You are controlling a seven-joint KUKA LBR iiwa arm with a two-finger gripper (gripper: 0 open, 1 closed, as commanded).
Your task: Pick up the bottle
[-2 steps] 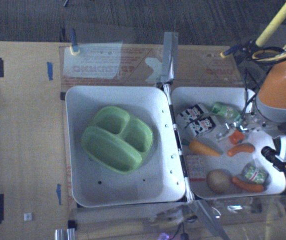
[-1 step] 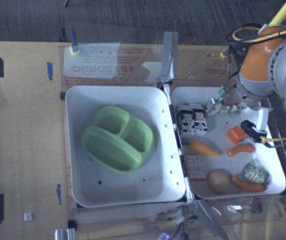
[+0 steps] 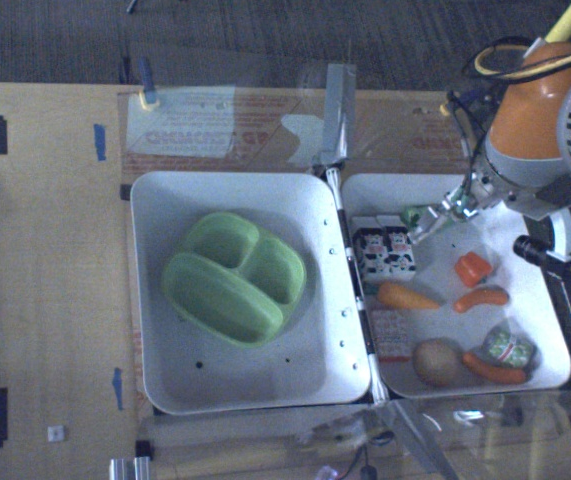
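My gripper [image 3: 433, 222] hangs low over the back left part of the right bin [image 3: 543, 268], just right of a black-and-white milk carton [image 3: 384, 251]. A small green-and-white thing [image 3: 411, 213] lies right at the gripper's tip, partly hidden, and I cannot tell whether it is the bottle. Another small thing with a green-and-white label [image 3: 508, 348], possibly a bottle, lies near the bin's front right corner, far from the gripper. Nothing visibly sits in the gripper.
In the right bin lie an orange carrot [image 3: 406, 296], an orange block [image 3: 472, 267], a red-orange sausage [image 3: 481, 299], a potato [image 3: 438, 360] and a red pepper [image 3: 496, 372]. The left bin [image 3: 165, 368] holds a green divided plate [image 3: 233, 277].
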